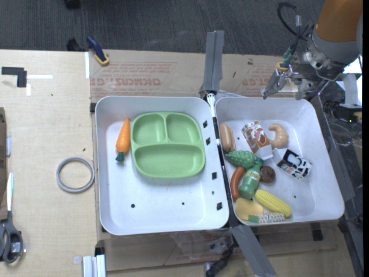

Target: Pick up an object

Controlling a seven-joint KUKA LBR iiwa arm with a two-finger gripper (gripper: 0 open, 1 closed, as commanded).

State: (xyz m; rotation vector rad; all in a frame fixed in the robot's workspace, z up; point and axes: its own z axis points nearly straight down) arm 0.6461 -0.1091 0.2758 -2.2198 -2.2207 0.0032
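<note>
Green tray (168, 145) (left bin (155, 215)), toy food opposite

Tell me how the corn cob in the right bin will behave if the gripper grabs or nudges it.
The corn cob looks like a moulded toy, so probably stiff and light. Its rounded, tapered shape suggests it may roll or pivot when pushed. It lies against the yellow piece and close to the green bottle, so a nudge would likely shift those too.
</note>
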